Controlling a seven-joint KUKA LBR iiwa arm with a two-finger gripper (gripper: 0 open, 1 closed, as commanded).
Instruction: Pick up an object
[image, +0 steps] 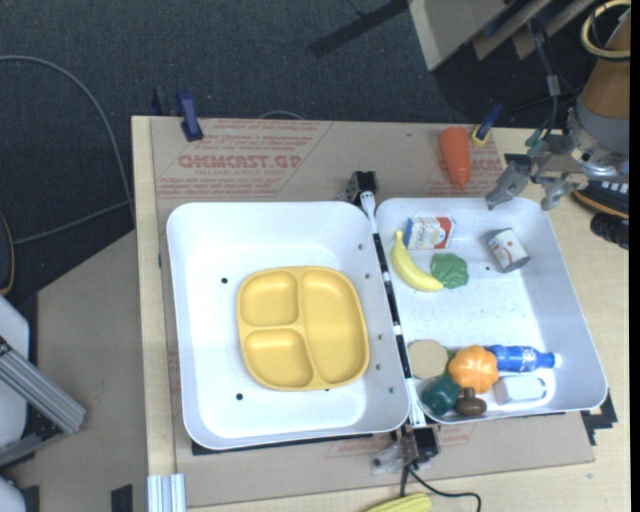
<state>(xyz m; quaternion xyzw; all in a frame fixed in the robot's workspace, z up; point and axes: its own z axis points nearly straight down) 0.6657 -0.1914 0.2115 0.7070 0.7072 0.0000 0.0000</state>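
At the upper right of the camera view, the hand hangs above the far right corner of the right bin, its two grey fingers spread apart with nothing between them. It sits well apart from every object in the bin.

Within the right bin, a small white carton with red and blue print lies near the far left corner. Just in front of it a yellow banana curves along the bin's left side, touching a green leafy vegetable. A small grey can lies on its side further right, nearest the hand. Toward the near edge sit a tan round disc, an orange pumpkin-like fruit, a blue-capped clear bottle on its side, a dark green item and a brown one, all clustered close together.

Beside it, the left bin holds a yellow divided plate with three compartments, lying flat near its middle.

On the worktop beyond the bins, an orange carrot lies outside the right bin's far edge.
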